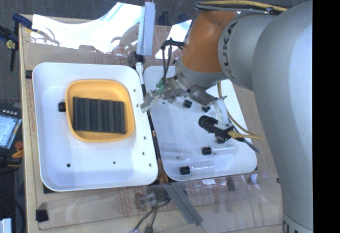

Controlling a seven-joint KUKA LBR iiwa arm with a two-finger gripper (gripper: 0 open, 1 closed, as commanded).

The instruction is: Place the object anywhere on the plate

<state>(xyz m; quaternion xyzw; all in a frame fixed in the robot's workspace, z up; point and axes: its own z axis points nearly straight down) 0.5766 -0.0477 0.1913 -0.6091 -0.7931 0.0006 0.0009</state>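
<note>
**Gripper over the seam between the bins, plate to its left**

The gripper (154, 95) hangs above the raised rims where the two white bins meet, a cluster of bright metal parts under the orange-banded wrist. The view does not show whether it is spread or pressed together, nor whether it carries anything.

At about 8 o'clock from it, in the left bin (48, 173), lies the plate (79, 91). It is yellow, smooth, a rounded rectangle with a raised lip. A dark ribbed slab (101, 115) rests flat on it, covering most of its middle. A small black piece (62, 106) sits on the bin floor just beside the plate's 9 o'clock edge.

In the right bin (241, 160), a small black knob (187, 103) lies near the gripper at 4 o'clock. Further out at 5 o'clock are two clear tubes with black caps (206, 150) (184, 170), lying well apart from the gripper.

At 12 o'clock a grey metal bar (147, 27) stands upright behind the bins, with crinkled reflective sheeting (79, 27) beside it. The brown tabletop (95, 208) shows along the near edge.
</note>
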